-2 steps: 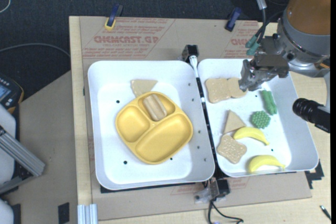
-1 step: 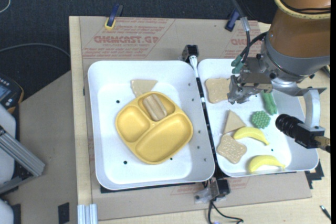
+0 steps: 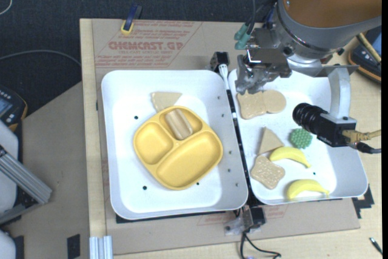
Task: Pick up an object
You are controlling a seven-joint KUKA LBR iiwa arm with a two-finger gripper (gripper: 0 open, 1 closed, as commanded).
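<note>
Dark carpet surrounded a bench topped with brown cardboard (image 3: 151,42), and on that cardboard sat two shallow white bins side by side. A small blue and yellow clip (image 3: 130,20) lay near the cardboard's far left corner.

In the left bin (image 3: 118,148) rested one yellow divided tray (image 3: 179,148) with three compartments; a tan, roll-like piece (image 3: 178,123) lay in its small upper compartment. One pale wedge (image 3: 165,99) peeked out from behind the tray's far edge, touching it.

The right bin (image 3: 351,176) held the loose food toys. Counted: two bananas, one (image 3: 290,156) near the middle and one (image 3: 307,189) close to the near rim; one bumpy green piece (image 3: 301,138); one speckled bread slice (image 3: 267,172) near the front; one pale triangular wedge (image 3: 270,139) just above that slice; and one flat tan toast piece (image 3: 262,104) at the bin's far end.

The grey arm with its orange band filled the upper right, and a black cylindrical fitting (image 3: 315,121) on it overhung the bin, lying just beside the green piece. The gripper (image 3: 250,85) hung at the far left of the right bin, directly over the toast piece's far edge and close to the divider between the bins. Its fingers pointed down, but how wide they stood and whether anything sat between them could not be told.
</note>
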